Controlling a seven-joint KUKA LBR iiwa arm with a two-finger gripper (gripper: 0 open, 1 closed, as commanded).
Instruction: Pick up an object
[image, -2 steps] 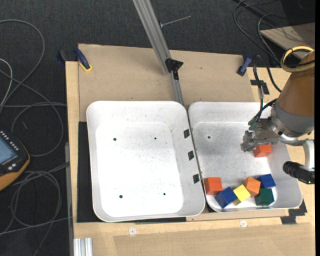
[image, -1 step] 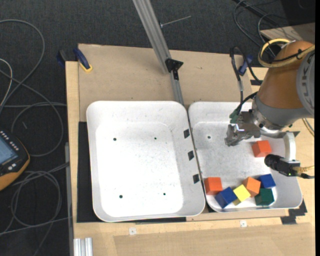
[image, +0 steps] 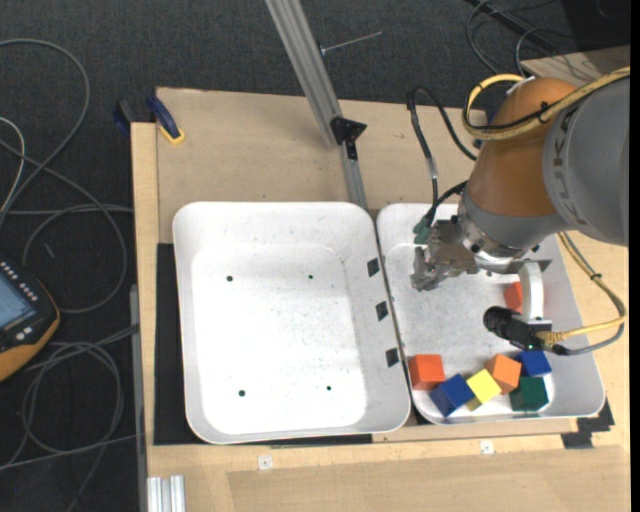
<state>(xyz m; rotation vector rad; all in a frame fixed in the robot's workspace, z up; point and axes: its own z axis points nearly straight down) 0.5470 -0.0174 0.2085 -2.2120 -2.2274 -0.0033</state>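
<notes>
The arm (image: 545, 150), grey with its orange band, reaches in from three o'clock and hangs over the right bin (image: 590, 385); its gripper (image: 432, 272) sits above the bin's upper left part, close to the divide between the two bins, pointing down toward the white floor; whether the tool is parted or closed I cannot tell, since the tip is small and dark against the speckled surface, and no object shows at it; the blocks lie well apart from the gripper, gathered along the right bin's near edge toward five o'clock; an orange block (image: 427, 370) sits furthest to nine o'clock of the cluster; just beside it lies a blue block (image: 452, 393), then a yellow block (image: 483, 385) touching it; a second orange block (image: 507, 371) sits at one o'clock from the yellow one; a second blue block (image: 535, 362) and a green block (image: 529, 395) close the row at the three o'clock end; the left bin (image: 190, 240) lies at nine o'clock of the gripper, its floor marked by a few dark dots
</notes>
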